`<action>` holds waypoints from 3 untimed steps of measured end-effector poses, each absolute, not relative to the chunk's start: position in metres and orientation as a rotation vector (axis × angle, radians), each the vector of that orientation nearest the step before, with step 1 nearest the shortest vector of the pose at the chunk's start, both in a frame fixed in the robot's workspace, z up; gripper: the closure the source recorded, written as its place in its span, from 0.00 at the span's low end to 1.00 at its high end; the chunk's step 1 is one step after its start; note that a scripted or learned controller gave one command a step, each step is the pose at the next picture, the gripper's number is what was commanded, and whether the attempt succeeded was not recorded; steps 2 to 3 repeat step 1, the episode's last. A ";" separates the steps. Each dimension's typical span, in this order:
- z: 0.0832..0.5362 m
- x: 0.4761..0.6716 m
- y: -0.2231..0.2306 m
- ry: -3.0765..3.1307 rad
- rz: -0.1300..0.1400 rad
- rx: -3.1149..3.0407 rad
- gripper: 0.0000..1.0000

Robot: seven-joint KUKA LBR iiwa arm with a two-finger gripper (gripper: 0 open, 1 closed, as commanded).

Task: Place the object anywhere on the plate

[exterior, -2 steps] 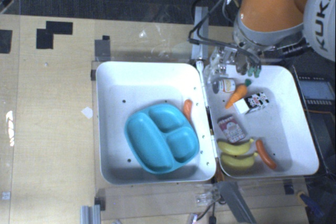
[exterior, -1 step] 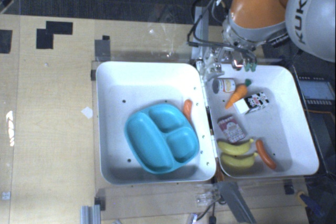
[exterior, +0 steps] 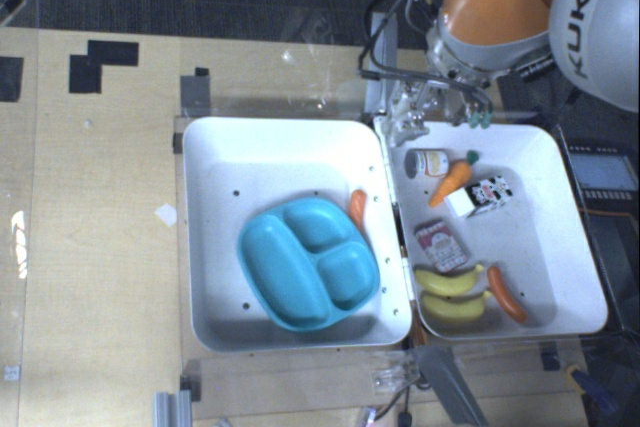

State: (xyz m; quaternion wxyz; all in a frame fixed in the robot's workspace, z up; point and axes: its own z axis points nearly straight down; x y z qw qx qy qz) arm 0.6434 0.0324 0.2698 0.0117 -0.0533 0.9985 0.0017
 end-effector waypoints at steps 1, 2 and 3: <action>0.268 0.671 0.006 3.128 0.003 -0.028 1.00; 0.268 0.671 0.006 3.128 0.003 -0.028 1.00; 0.268 0.671 0.006 3.128 0.003 -0.028 1.00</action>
